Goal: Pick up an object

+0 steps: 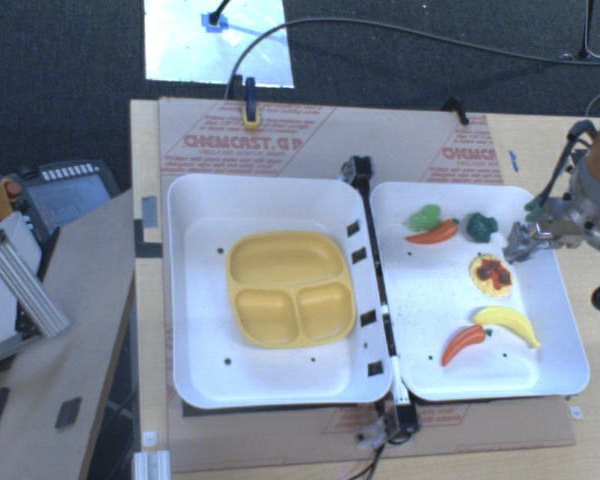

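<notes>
Right bin [555, 368] as reference. Nearest its front edge: red-orange pepper [464, 342], tilted, with the banana [508, 323] just beside it toward the arm side, tips close to touching. Further back, roughly mid-bin: small round pizza piece [492, 274], yellow with red topping, lying flat. Gripper [520, 243] sits just behind and arm-side of the pizza piece, low over the bin floor, near it but apart; nothing seen between its fingers. Can't tell if the gripper is apart or together, too small and blurred. Toward the back of the bin: dark green broccoli [481, 227] just beside the gripper on its bin-centre side, then a second red-orange pepper [434, 232] with a light green piece [425, 215] touching it from behind. Left bin [195, 268] beside it holds a yellow divided tray [285, 288], three compartments. Both bins sit on cardboard on the worktop [145, 148].
</notes>
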